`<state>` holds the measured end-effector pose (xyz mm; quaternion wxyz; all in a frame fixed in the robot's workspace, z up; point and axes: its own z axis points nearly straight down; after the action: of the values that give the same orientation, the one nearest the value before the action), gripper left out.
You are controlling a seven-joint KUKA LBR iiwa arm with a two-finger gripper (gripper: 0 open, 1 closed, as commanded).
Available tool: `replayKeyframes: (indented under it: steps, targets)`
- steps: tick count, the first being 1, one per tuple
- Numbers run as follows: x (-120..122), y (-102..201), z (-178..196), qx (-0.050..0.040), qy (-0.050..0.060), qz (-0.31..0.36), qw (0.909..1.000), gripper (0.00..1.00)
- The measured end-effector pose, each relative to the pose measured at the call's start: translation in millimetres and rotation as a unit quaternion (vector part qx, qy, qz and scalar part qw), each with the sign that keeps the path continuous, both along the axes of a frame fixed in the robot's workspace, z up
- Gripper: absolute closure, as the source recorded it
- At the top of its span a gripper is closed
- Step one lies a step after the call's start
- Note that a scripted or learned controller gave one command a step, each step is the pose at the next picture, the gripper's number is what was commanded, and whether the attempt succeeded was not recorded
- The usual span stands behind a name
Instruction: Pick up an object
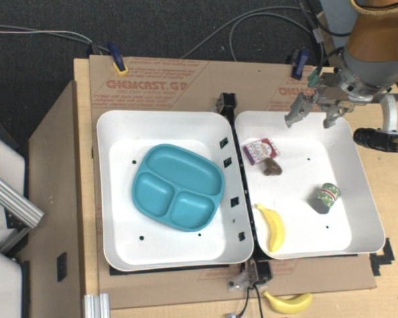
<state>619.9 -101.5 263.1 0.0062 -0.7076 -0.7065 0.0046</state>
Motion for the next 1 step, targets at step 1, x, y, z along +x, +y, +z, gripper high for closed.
replayKeyframes:
  steps: [1]
  targets:
    - [1.9,0.4,8.3,-0.0005,-0.007,0.001,1.0000,0.00]
